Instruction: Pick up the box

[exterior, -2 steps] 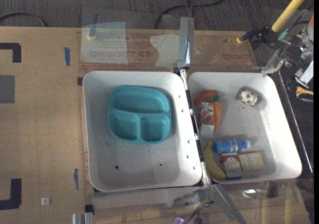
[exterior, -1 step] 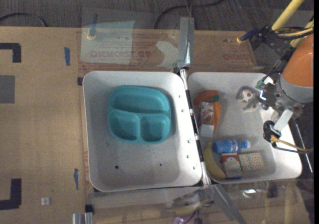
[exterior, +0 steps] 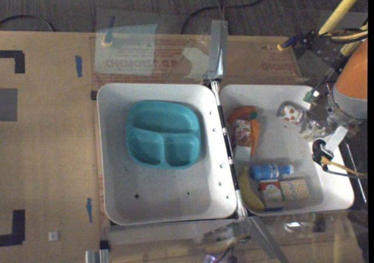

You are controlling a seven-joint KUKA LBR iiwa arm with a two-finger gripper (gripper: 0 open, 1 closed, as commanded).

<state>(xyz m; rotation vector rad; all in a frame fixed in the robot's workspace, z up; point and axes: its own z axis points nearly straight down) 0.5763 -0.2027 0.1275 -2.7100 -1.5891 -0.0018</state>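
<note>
Pick not started: small tan patterned box (exterior: 294, 189) lies untouched near the right white bin's (exterior: 345, 194) front edge, beside a blue bottle (exterior: 270, 170). Grey two-finger gripper (exterior: 312, 121) hovers at the bin's right edge, well apart from it; can't tell its state.

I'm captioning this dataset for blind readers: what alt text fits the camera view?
A grey robot arm with an orange band reaches from the right over the right bin, which holds a small box, a banana, a bottle and a carrot. The left bin holds a teal divided tray.

Small patterned box (exterior: 294, 189) flat near right bin's front edge
</note>
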